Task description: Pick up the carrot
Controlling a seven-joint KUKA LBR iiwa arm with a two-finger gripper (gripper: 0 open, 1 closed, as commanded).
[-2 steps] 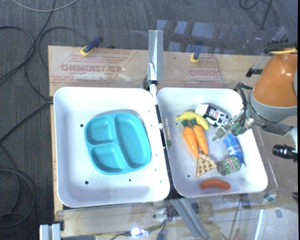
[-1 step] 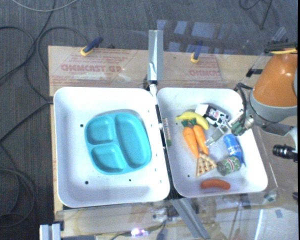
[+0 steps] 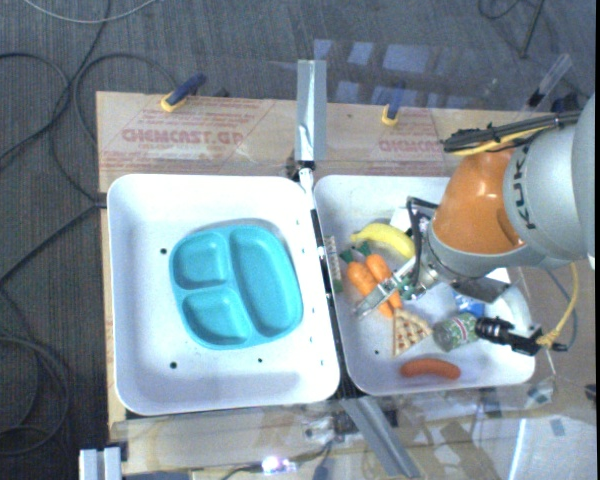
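Grey and orange, the arm (image 3: 510,203) sits highest in the view, reaching in over the right bin (image 3: 330,208) from the table's right edge. Its hand (image 3: 388,293) hangs low near the middle of that bin, with its thin metal tips slanting toward the bin's left wall. The fingers (image 3: 372,303) lie right against the carrot (image 3: 368,277), but whether they are released or clenched cannot be told, and nothing shows clearly between them.

That carrot lies in the left half of the right bin, close to the divide between the two bins, its orange pieces side by side and its green end pointing toward the table's far edge. Just beyond it, toward the far edge, lies a yellow banana (image 3: 384,237), partly tucked under the arm. Toward the near edge lies a wedge like a pizza slice (image 3: 408,332), touching or nearly touching the hand's tips. Beside the wedge, toward the right, sits a small greenish round thing (image 3: 457,332), with a black part (image 3: 507,335) of the rig next to it. Along the bin's near wall lies a red sausage (image 3: 429,369), apart from the others.

On the table's left half stands the left bin (image 3: 140,368), bearing a blue tray (image 3: 237,284) with three compartments, tilted a little in the bin's middle.
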